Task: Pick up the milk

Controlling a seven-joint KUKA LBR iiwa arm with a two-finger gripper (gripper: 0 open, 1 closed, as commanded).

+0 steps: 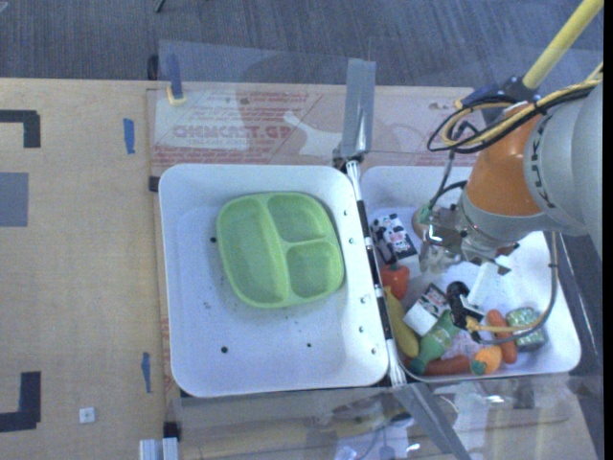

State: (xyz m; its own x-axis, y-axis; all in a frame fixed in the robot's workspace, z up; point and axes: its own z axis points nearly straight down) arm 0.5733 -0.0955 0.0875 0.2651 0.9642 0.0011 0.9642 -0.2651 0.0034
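The milk is a small carton with black and white patches. It lies near the left wall of the right bin, toward the back. My gripper hangs over the middle of that bin, just right of the carton and a little nearer the front. Nothing can be seen held in it. The grey arm with its orange band covers the bin's back right part.
A green divided plate lies in the left bin. The front of the right bin holds a pile of toy food: a white box, a green bottle, a yellow banana, carrots and a red piece.
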